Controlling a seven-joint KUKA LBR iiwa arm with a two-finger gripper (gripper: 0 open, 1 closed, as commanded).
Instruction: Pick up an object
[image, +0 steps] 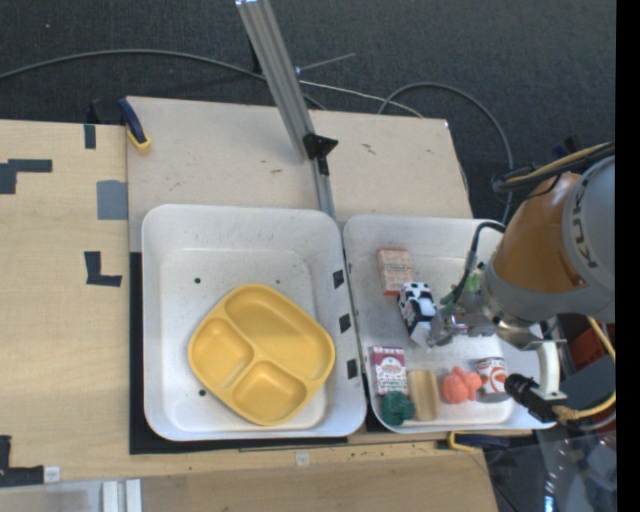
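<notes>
While the arm (545, 250) reaches in over the right edge of the right bin (450, 228), we see its gripper (440, 328) low above the middle of that bin, just beside a black-and-white toy cow (416, 303). We cannot tell from here how its tips stand, and we cannot tell whether it touches the cow.

Near the far edge of the right bin lies a small reddish carton (395, 269), close above the cow. Along the near edge we find a dark red packet (388, 368), a green lump (397, 406) at the near left corner, a tan block (424, 394) just beside it, an orange-pink toy (460, 386), and a small can (491, 376) toward the near right corner.

In the left bin (170, 240) a yellow tray (262, 352) with three compartments lies tilted toward the near right corner.

A grey metal rail (285, 85) runs slantwise over the bench (220, 150) toward the seam between the bins.
</notes>
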